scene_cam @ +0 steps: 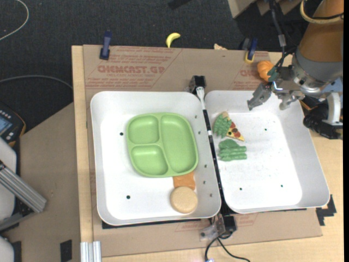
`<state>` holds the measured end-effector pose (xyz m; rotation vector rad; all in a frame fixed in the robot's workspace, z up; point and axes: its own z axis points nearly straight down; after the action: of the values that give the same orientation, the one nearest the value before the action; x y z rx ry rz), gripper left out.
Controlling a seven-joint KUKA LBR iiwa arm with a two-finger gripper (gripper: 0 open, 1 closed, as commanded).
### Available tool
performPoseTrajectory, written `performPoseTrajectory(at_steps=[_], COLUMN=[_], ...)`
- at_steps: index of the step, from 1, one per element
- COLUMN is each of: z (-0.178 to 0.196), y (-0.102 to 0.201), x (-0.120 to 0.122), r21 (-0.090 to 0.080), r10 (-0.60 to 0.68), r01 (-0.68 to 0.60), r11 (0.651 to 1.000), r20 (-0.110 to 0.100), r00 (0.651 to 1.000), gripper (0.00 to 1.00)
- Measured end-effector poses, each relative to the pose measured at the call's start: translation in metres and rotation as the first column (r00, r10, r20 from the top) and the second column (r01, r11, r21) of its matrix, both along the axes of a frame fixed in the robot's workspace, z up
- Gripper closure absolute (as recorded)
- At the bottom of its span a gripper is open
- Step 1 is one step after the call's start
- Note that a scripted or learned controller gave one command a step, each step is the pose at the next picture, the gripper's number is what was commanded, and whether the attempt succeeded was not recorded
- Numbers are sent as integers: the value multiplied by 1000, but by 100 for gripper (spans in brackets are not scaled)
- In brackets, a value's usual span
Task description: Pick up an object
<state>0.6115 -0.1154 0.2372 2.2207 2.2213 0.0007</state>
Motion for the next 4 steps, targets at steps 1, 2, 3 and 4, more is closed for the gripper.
performPoseTrajectory(at_steps=[1, 2, 3, 4], z=[-127, -149, -137, -47], y=[-15, 19, 23, 90], x=[-19, 3, 7, -5], r21=[2, -8, 1, 2], r10=[-3, 2, -1, 6], r01=[3, -2, 1, -6], r11=[1000, 1000, 1000, 1000], r20=[-12, -8, 8, 7], r00=[1000, 1000, 1000, 1000], gripper=[0, 0, 100, 100])
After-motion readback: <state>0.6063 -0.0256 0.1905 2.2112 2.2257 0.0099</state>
